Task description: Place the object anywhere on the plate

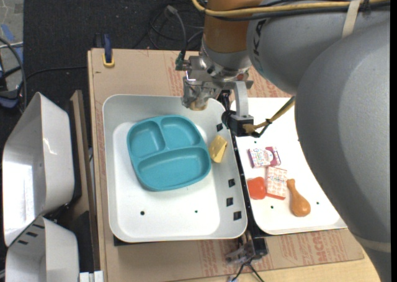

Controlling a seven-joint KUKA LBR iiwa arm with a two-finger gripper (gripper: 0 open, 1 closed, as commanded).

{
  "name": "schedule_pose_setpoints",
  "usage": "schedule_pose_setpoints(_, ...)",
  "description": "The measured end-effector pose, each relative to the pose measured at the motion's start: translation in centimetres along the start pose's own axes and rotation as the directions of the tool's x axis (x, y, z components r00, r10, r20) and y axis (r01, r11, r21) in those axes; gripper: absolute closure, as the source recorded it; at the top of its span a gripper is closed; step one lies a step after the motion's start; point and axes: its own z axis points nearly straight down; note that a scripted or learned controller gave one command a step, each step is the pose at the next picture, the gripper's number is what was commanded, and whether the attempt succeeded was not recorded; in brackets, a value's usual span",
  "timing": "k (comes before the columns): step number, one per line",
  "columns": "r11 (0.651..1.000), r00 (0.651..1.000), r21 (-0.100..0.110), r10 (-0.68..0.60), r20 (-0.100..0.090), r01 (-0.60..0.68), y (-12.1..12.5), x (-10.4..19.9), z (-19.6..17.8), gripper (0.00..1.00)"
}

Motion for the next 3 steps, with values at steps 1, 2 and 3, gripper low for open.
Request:
schedule_pose_setpoints(1,1.0,1.0,0.005,0.009,0.002,-0.009,-1.4,-0.7,0.5,1.0)
schedule_pose_setpoints(2,1.0,1.0,0.001,0.009,0.002,-0.009,-0.4,-1.1,1.5,1.0)
schedule_pose_setpoints(3,1.0,1.0,0.002,0.009,0.002,-0.009,-0.4,-1.1,1.5,0.0)
